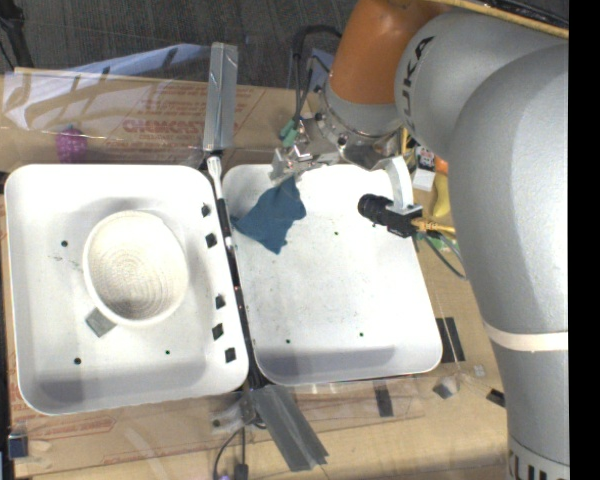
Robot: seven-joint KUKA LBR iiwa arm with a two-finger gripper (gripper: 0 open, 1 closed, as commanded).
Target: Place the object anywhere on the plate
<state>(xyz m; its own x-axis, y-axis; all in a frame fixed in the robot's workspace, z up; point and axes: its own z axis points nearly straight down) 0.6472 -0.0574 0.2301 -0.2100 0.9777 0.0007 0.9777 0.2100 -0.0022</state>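
- A purple thing lies on the bench at the far left, behind the left bin, under a sheet of clear plastic.
- The left bin holds a round white plate, which sits a little left of the bin's middle.
- A small grey tab lies against the plate's near-left edge, touching it.
- A grey metal bar stands upright behind the gap where the two bins meet, and a row of small black clips runs down the left bin's right wall.
- The right bin sits just beside the left one, their walls touching.
- A blue cloth is in the far-left corner of the right bin, crumpled, its top corner drawn up toward the tool; it is well apart from the plate, in the other bin.
- The gripper hangs over the back edge of the right bin, right at the cloth's raised top corner. Whether it is spread or pinching the cloth, I cannot tell.
- A black part juts out over the bin's right side, below the wrist.
- The grey arm with its orange band takes up the right side.
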